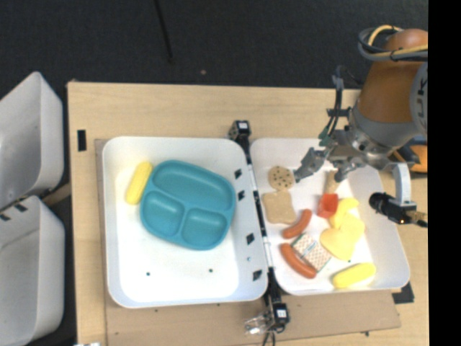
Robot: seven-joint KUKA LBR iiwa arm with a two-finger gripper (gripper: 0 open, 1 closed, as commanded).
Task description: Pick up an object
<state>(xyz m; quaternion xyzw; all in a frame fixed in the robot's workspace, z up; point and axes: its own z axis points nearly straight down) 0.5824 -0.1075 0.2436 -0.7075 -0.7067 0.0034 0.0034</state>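
Nearest you, at the front of the right bin (389, 265), lies a yellow banana-shaped piece (354, 274), and just left of it a red sausage (297, 261) with a small patterned packet (312, 251) resting against it. Behind those you have a pale yellow heart-shaped piece (341, 238) and a second red sausage (297, 223), which touches the corner of a tan slice of toast (278, 207). A small orange-red cup (328, 205) stands just beside the yellow piece, upright as far as you can judge. Farther back sits a round brown cookie (280, 176).

In the left bin (115, 265) you see a teal divided plate (187, 203) with three compartments, and a yellow corn-like piece (137, 182) lying against its left rim.

Farthest back on the right, the gripper (328, 166) hangs over the rear of the right bin, its dark fingers (310, 163) spread apart with nothing between them. It sits between the cookie and the orange-red cup, above both, touching neither that you can tell. The grey arm (389, 99) with its orange band rises behind it.
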